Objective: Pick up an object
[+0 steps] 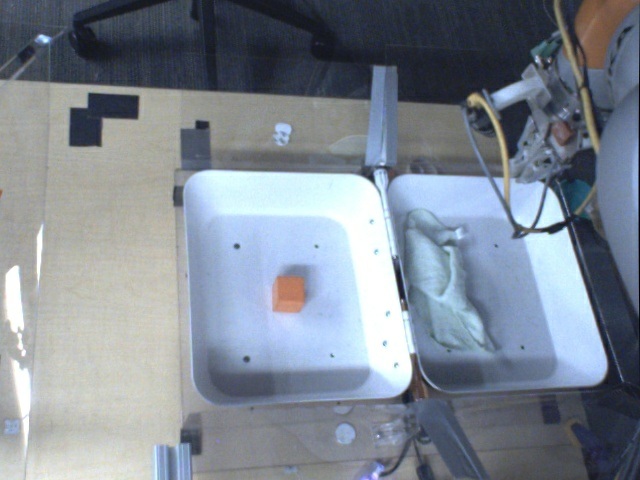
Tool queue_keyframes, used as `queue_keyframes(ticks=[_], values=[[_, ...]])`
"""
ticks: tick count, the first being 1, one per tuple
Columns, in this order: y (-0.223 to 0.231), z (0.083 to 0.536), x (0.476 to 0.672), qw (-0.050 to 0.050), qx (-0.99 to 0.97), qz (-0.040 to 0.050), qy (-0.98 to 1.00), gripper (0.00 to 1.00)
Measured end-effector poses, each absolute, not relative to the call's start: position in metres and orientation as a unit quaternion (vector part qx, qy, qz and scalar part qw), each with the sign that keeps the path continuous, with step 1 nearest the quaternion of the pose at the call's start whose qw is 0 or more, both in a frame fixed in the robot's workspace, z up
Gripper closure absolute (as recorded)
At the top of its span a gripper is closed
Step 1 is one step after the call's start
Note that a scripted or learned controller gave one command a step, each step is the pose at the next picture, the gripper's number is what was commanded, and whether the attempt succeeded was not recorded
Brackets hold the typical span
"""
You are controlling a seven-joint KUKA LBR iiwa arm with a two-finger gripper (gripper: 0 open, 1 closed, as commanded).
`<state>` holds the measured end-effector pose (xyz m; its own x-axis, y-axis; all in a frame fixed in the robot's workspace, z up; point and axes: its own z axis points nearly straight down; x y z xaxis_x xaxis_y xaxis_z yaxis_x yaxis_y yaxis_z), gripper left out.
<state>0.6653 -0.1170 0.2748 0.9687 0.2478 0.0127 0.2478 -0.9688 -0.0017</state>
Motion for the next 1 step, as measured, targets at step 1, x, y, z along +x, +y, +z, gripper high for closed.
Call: queue_keyframes(ticks=[1], values=[[-0.1154, 0.2852, 0.6661, 0.002, -0.992, -0.0067, -0.128, 1.0]])
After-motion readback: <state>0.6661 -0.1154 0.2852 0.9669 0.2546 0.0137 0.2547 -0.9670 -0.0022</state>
